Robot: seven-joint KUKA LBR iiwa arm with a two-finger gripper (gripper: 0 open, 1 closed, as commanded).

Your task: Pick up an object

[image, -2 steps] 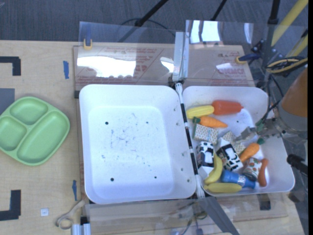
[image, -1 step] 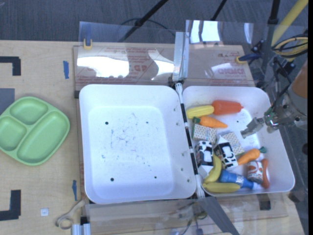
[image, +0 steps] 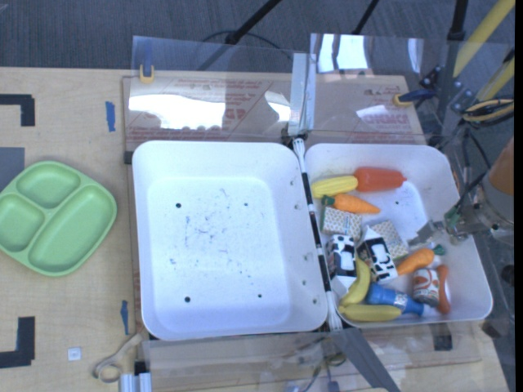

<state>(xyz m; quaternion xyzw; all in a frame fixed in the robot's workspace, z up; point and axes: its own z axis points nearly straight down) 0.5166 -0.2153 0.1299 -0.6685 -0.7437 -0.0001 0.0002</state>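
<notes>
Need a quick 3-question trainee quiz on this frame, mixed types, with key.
1. True or false: the toys lie in the right bin.
2. Which toy lies nearest the bin's far wall? A) red pepper B) banana C) blue tube
3. Fill in: the green divided plate sits on the bench, to the ____ of the left bin in the camera view.

Key: 1 true; 2 A; 3 left. The claw is at the right bin's right edge; its state is unclear.
</notes>
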